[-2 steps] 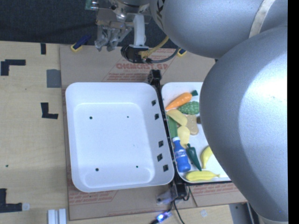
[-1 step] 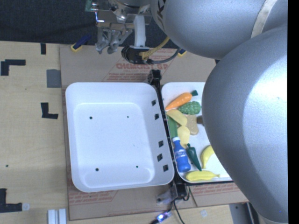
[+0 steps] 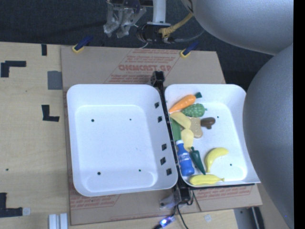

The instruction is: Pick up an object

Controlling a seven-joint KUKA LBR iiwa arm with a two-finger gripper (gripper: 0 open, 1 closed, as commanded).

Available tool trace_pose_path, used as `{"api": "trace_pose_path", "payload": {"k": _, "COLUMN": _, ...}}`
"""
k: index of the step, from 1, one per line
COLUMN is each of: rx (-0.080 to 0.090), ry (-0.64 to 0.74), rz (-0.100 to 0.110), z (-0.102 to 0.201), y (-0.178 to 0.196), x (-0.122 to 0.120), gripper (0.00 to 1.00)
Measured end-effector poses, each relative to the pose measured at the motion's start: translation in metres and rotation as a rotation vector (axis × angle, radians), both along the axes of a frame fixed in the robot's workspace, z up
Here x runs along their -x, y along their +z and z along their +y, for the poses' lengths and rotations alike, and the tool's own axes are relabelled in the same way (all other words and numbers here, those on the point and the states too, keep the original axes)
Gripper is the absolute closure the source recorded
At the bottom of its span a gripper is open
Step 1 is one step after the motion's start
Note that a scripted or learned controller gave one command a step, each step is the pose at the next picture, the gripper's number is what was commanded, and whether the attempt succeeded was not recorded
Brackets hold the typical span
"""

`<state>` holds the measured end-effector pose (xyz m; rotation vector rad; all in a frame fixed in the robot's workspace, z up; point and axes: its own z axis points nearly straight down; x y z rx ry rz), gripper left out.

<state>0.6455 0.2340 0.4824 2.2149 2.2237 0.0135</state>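
Observation:
The right bin (image 3: 239,109) holds several toy foods along its left side. An orange carrot (image 3: 183,102) lies at the top beside a green bumpy piece (image 3: 194,110) and a brown piece (image 3: 208,122). A blue bottle (image 3: 185,160) lies by the divider, with a yellow banana (image 3: 215,156) to its right and another yellow piece (image 3: 206,179) at the front edge. My gripper (image 3: 120,22) hangs high beyond the far edge of the bench, well away from both bins, above the dark floor.
The left bin (image 3: 71,128) sits on a cardboard sheet (image 3: 143,66) with blue and yellow clamps (image 3: 82,43) at its far corners. The grey arm (image 3: 271,80) covers the right side of the view. Cables (image 3: 162,31) hang behind the bench.

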Motion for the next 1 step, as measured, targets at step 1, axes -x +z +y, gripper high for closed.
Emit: {"api": "trace_pose_path", "payload": {"k": 1, "rx": 0.004, "ry": -0.005, "rz": 0.002, "z": -0.0316, "y": 0.056, "x": -0.0236, "gripper": 1.0}}
